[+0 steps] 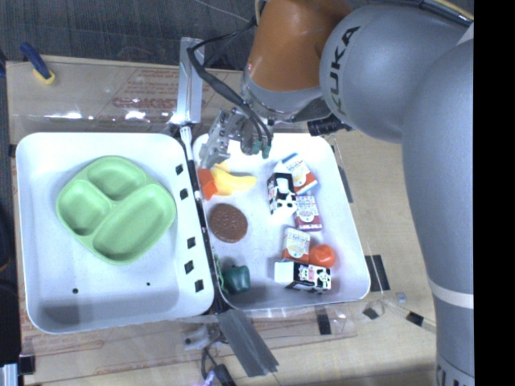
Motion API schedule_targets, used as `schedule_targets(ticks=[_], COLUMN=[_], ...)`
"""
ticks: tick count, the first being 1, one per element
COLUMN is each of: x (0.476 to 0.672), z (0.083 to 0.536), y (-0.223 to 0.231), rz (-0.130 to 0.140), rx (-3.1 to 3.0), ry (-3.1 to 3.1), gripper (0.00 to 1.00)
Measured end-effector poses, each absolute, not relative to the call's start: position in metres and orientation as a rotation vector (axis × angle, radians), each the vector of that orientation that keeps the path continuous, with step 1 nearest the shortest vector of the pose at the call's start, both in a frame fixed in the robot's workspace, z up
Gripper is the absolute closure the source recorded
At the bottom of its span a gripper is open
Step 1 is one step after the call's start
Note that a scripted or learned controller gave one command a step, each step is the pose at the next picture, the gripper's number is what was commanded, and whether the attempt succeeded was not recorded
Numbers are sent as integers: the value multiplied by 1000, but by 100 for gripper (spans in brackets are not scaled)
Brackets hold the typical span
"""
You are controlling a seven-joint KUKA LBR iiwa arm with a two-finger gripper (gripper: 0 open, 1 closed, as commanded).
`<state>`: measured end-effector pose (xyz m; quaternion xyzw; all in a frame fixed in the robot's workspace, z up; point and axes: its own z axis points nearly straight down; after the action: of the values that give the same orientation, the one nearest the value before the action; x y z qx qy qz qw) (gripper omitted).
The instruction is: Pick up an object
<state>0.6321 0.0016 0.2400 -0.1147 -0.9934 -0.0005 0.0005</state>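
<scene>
My gripper [236,145] hangs over the back left corner of the right bin [342,215], just above a yellow banana [231,182] and an orange piece [207,184] that lie side by side. Its fingers stand apart with nothing between them. Further into the bin lie a brown round disc [228,222], a cow-patterned carton [280,193], several small printed cartons [306,212], a red-orange tomato [323,256], a second cow-patterned box [305,277] and a dark green object [236,277]. The arm's orange band and grey body cover the bin's back right.
The left bin [40,296] holds a green divided plate [117,207]. A ridge with black clips [191,244] separates the two bins. A blue and yellow tool [37,63] lies on the bench at the back left.
</scene>
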Motion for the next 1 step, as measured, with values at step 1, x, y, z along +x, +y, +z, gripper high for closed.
schedule_targets(ticks=[1], x=[624], z=[191], y=[-80], rz=[2], rx=[-171], ry=[-3135], gripper=[100])
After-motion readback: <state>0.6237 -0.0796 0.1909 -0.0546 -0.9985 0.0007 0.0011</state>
